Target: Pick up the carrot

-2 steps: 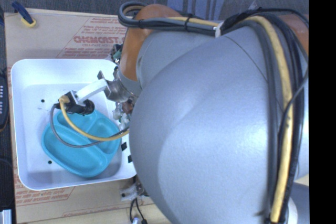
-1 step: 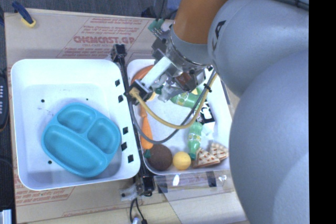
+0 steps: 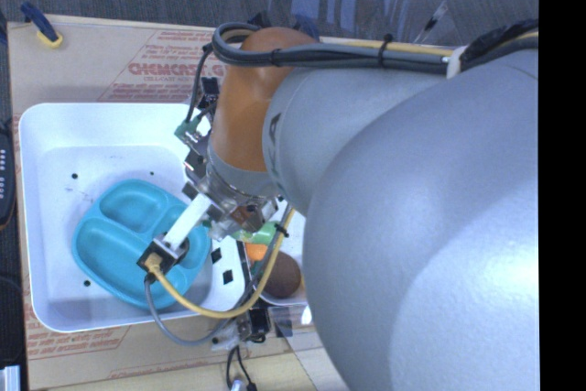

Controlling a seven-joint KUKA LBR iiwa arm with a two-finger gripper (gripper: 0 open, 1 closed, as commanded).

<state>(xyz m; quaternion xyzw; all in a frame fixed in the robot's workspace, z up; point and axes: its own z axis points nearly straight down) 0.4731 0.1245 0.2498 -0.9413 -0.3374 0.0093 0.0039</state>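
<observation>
The carrot [image 3: 258, 251] shows as a small orange patch with a bit of green [image 3: 264, 235] beside it, at the divide between the two bins, mostly hidden under the wrist. My gripper [image 3: 231, 226] hangs low right over that spot, just right of the blue plate. The grey arm and its orange band [image 3: 247, 105] cover most of the right bin.
A blue divided plate [image 3: 124, 233] lies in the left white bin [image 3: 55, 133]. A brown rounded object [image 3: 282, 276] sits just right of the carrot. A yellow cable [image 3: 197, 302] loops off the wrist over the bin's front rim.
</observation>
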